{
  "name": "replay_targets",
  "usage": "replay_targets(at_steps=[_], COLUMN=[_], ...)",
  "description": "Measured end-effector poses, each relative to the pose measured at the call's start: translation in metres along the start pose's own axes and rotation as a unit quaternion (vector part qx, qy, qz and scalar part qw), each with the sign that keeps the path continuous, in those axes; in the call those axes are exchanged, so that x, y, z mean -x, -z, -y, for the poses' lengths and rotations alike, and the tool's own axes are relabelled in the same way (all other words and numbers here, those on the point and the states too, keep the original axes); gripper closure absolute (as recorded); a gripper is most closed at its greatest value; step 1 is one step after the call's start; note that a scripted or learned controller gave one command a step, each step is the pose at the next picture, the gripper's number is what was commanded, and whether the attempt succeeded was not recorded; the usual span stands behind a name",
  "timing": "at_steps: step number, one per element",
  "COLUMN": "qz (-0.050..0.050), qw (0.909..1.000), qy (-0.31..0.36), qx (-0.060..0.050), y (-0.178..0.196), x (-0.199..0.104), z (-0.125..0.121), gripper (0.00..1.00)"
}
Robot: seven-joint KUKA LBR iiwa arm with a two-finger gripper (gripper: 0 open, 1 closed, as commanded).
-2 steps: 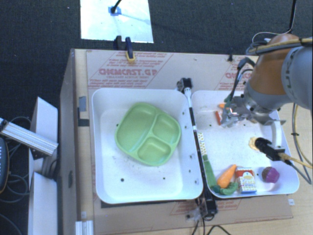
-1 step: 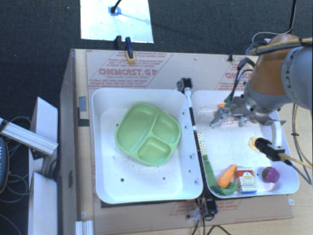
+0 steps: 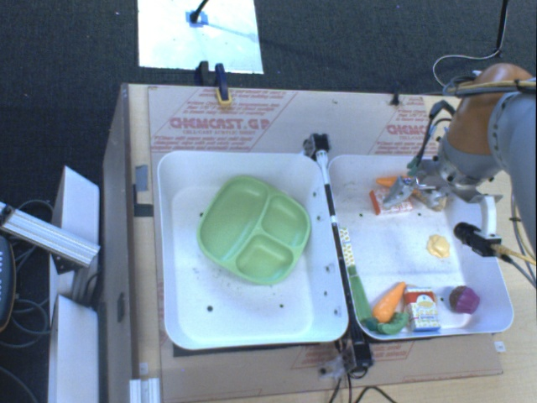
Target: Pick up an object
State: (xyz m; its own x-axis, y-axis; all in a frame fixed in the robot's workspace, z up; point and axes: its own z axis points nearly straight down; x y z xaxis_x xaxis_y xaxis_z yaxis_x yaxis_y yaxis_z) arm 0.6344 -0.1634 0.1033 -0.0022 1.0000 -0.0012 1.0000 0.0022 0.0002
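Orange-and-white packet lies at the far end of the right bin, close to the wall between the two bins. It looks like the thing the arm is going for, because the gripper is right at its edge, low down and maybe touching it. I cannot tell if the gripper is open or closed, and I cannot tell if it has hold of the packet yet. The packet looks small, flat and light, like a toy food wrapper. I think it is a bit soft and may bend or slide away on the smooth white floor of the bin when it is pushed. A good place to take it would be across its short middle, where it is thin enough to fit in the gripper, not by a floppy corner. Other toys lie well apart from it in the same bin: a yellow lump in the middle, and at the near end a carrot, a little box and a purple ball. The left bin has a green plate with three parts in it, tipped a little.
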Motion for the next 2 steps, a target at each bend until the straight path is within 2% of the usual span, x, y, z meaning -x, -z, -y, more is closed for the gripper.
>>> replay_targets(at_steps=[1, 2], qz=[0.0, -0.001], qw=[1.0, 1.0], qy=[0.0, 0.001], qx=[0.0, 0.001], y=[-0.02, -0.019], x=[0.015, 0.035], z=[0.072, -0.019], gripper=[0.0, 0.0])
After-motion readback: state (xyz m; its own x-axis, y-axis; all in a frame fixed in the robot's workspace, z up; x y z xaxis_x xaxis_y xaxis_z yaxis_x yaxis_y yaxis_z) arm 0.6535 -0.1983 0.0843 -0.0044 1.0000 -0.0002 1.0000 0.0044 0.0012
